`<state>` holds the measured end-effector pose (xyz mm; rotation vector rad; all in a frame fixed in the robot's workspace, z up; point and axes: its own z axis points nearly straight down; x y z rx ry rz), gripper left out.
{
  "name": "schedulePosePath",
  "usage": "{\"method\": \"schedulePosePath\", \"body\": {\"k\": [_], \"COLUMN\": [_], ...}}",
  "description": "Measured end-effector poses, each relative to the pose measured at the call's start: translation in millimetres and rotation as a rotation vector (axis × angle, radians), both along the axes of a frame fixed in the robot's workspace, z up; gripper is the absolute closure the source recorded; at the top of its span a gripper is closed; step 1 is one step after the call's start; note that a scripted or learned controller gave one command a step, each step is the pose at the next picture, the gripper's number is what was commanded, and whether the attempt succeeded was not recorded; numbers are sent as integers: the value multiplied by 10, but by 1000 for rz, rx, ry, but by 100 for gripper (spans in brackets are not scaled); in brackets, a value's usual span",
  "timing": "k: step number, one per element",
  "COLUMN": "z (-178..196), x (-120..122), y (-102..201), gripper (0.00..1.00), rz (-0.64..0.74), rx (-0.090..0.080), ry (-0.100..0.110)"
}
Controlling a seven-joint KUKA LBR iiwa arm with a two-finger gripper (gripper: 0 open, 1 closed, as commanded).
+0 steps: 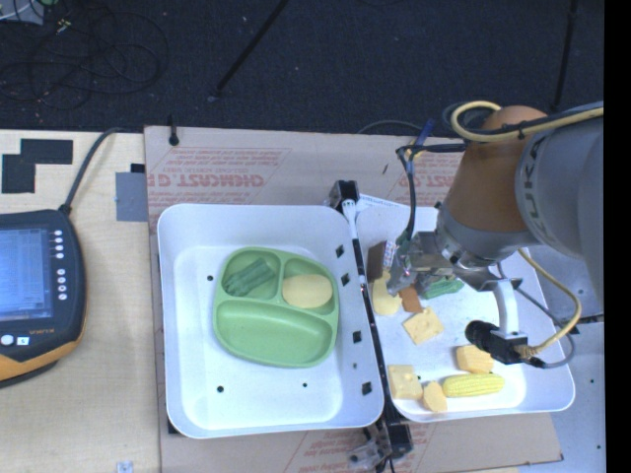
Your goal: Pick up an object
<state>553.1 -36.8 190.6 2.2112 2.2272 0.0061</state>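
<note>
Two white bins [187, 264], one green tray [276, 308], one corn cob [475, 385].

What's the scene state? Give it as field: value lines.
left bin: holds green divided plate
plate contents: green piece and pale yellow piece, each in a top compartment
right bin: corn cob, cheese wedge, other yellow pieces
arm: over right bin
gripper: low at the bin's left side, among the pieces
grasp: cannot tell
</note>
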Motion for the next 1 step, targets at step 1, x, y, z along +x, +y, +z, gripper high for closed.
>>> {"method": "schedulePosePath", "body": {"k": [1], "z": [368], "x": [12], "y": [502], "gripper": [100], "rz": [-2], "rx": [0], "ry": [8]}}
